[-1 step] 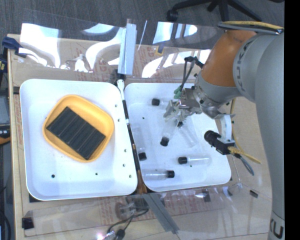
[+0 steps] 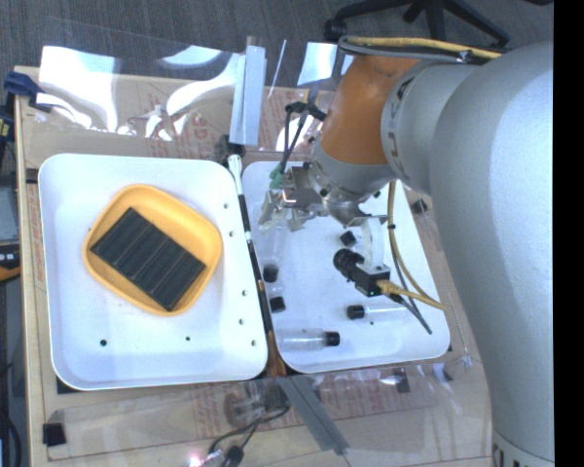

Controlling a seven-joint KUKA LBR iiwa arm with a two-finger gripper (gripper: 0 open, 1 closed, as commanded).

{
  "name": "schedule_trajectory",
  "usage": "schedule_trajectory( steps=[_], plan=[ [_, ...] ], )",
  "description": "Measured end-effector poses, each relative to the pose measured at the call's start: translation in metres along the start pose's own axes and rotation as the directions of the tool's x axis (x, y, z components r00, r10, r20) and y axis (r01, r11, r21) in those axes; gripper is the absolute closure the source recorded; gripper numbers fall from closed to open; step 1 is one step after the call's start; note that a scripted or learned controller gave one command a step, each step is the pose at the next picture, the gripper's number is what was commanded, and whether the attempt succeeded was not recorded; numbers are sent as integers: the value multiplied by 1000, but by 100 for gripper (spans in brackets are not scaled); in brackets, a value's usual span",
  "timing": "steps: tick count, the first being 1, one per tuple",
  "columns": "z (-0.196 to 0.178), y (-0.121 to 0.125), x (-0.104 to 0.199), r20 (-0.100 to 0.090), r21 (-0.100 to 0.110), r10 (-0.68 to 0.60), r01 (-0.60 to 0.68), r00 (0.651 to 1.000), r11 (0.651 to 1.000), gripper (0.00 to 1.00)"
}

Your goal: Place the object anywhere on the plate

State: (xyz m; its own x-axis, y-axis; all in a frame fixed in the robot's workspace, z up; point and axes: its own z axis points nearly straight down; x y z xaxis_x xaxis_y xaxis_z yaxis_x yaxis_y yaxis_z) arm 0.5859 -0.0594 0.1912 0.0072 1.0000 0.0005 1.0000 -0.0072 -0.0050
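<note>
A: Where's the two-finger gripper (image 2: 290, 200)?

B: Low in the right white bin (image 2: 409, 343), near its left wall. Whether it pinches anything, I can't tell.

A: And the clear plastic vials with black caps (image 2: 310, 339)?

B: Lying in that bin. The yellow plate with the dark ribbed insert (image 2: 154, 248) carries none, so placing remains, I judge.

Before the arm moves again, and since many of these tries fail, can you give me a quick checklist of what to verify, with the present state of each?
1. Plate lies in the left bin: ok.
2. Dark ridged mat covers the middle of the plate, yellow rim bare: ok.
3. Gripper is over the right bin, near its upper left corner: ok.
4. Object between the fingers: cannot tell; that area is cluttered and blurred.
5. Clear tube with a black cap lies near the front wall of the right bin, apart from the gripper: ok.
6. Object on the plate: not ok, not yet.
</note>
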Motion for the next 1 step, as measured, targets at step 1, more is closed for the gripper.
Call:
schedule_trajectory(
  steps=[1],
  plan=[
    [0, 7, 79, 1, -2, -190, 190, 982, 982, 100]
  ],
)
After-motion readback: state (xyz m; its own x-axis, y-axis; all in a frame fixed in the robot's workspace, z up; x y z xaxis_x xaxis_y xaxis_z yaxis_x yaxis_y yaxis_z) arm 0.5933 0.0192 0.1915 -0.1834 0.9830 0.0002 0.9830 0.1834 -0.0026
